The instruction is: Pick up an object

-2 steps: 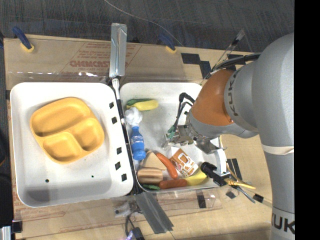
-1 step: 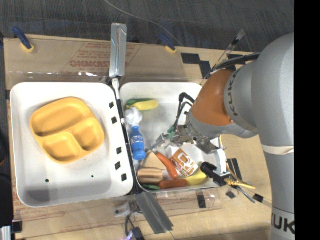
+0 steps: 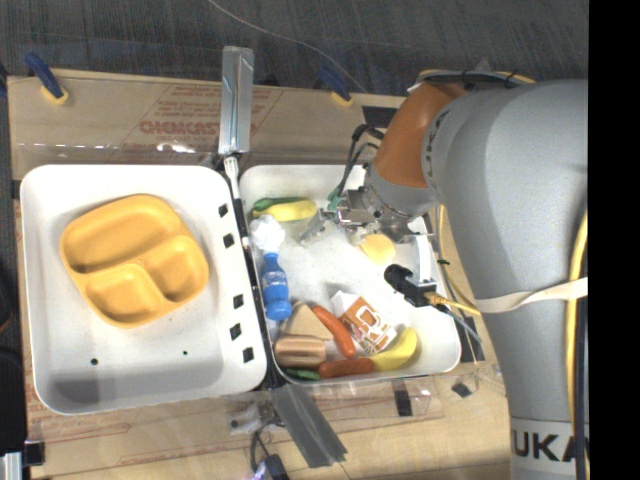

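Objects for picking lie in the right bin (image 3: 440, 353): a blue bottle (image 3: 275, 286) at its left wall, a banana (image 3: 400, 350) in the near right corner, a carrot (image 3: 332, 329) and an orange-white packet (image 3: 367, 327) along the near edge, and a yellow-green piece (image 3: 285, 209) at the far left corner. End effector (image 3: 338, 216) sits low over the far half of this bin; finger opening cannot be told, nothing seen between them. Left bin (image 3: 60, 368) carries a yellow divided tray (image 3: 133, 258).
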### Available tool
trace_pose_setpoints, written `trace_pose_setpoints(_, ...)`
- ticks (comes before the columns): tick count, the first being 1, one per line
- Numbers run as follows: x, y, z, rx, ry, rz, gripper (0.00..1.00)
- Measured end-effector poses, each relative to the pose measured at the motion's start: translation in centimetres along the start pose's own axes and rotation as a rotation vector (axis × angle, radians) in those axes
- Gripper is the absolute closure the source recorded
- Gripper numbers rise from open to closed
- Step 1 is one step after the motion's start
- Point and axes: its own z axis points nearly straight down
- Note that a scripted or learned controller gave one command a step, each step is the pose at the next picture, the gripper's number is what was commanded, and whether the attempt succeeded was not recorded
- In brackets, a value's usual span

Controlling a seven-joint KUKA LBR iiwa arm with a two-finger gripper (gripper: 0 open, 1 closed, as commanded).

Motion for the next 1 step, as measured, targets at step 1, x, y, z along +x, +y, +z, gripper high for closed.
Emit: trace_pose_setpoints(1,4.14,3.8,-0.24,-0.006,-0.021,-0.166,0.0)
